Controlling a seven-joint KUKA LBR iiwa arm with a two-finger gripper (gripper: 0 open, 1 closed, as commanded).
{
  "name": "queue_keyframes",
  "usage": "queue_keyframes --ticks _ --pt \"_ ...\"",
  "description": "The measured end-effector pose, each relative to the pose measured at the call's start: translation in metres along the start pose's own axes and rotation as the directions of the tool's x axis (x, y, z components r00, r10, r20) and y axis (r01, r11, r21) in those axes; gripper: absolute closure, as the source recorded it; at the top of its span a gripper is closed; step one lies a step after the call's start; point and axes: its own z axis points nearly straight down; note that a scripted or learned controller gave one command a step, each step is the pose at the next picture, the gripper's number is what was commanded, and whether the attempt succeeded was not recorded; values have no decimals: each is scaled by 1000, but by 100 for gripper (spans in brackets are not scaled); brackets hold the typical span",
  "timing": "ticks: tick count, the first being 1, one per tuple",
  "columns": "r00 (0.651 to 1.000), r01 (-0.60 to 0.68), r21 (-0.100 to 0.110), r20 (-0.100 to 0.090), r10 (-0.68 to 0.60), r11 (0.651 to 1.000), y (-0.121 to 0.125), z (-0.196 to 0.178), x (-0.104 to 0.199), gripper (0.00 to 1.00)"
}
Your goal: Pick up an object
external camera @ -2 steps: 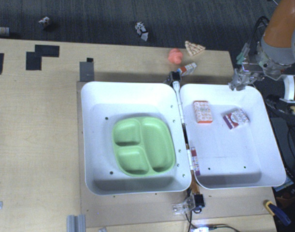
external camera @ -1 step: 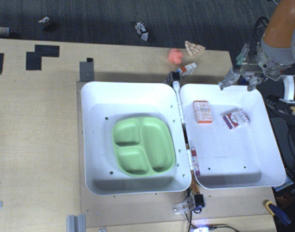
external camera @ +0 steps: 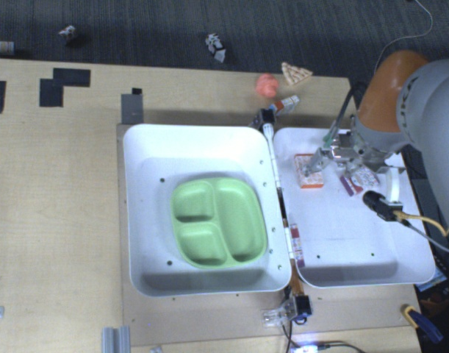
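Lying upright, long axis up-down, small packet [external camera: 309, 172] beside claw [external camera: 333, 153], grip unclear.

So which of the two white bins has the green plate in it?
The left bin. The green divided plate lies in its middle; the right bin holds small items under the gripper.

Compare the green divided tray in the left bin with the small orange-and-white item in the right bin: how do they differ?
The green divided tray is much larger than the orange-and-white item. The tray is one pale green colour with three compartments; the item is a flat white piece with orange-red edging. The tray lies apart from the arm in the left bin, while the item lies in the right bin, close beside the gripper. Both rest on a bin floor.
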Motion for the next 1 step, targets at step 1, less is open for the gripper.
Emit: queue_keyframes --ticks 1 --pt "1000 5 -5 0 -5 1000 2 -12 1 100"
